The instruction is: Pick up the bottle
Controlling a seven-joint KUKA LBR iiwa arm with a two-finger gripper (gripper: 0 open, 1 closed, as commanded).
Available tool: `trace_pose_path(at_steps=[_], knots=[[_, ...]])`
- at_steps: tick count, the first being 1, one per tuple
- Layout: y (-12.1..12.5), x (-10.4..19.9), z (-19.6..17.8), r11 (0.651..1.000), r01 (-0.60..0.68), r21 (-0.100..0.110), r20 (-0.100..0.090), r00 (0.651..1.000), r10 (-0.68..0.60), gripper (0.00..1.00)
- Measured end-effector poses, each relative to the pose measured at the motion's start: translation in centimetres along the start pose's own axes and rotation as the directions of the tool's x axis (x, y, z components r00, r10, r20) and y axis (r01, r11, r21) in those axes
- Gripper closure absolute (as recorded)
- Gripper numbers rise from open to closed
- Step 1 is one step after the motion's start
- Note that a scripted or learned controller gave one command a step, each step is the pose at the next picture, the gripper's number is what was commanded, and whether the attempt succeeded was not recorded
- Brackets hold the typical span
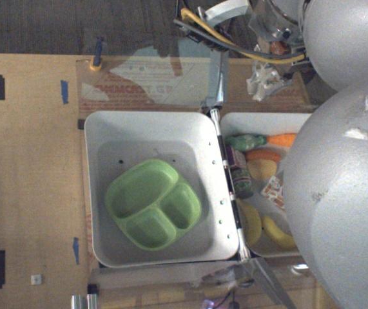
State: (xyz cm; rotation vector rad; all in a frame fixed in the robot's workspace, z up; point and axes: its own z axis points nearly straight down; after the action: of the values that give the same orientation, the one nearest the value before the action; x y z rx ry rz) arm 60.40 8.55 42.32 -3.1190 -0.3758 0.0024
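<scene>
Starting with what is closest to the lens, we are looking at the grey arm (338, 205), whose bulky links are covering much of the right bin (261, 118) and hiding whatever is lying under them.

Beneath it, we are reading the dark, labelled item lying on its side as the bottle (238, 176). It is resting lengthwise against that bin's left wall, probably because it has rolled there and the wall is stopping it. It is hemmed in by clutter: a green item (247, 141) and a carrot (283, 139) are lying toward the far end, a rounded orange fruit (263, 166) and a small red-and-white carton (274, 190) are sitting just beside it, and a banana (251, 223) is lying at the near end. We are judging that the wall on one side and these neighbours on the other are leaving little room for a grasp across its width.

In the left bin (100, 140), a green divided plate (153, 203) is lying flat, well apart from the bottle and playing no part in the task.

Farther off, the gripper (265, 82) is hanging below the cabled wrist, over the cardboard (145, 82) beyond the bins and not above either bin. It is too small and cluttered for us to tell how far open it is, and we are seeing nothing in its grasp. We are judging the pick as not yet begun, since the bottle is lying untouched in its bin.
</scene>
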Motion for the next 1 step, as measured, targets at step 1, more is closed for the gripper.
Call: trace_pose_path(at_steps=[1], knots=[[1.57, 1.56, -0.92, 0.999, -0.039, -0.001, -0.003, 0.999, 0.039, 1.00]])
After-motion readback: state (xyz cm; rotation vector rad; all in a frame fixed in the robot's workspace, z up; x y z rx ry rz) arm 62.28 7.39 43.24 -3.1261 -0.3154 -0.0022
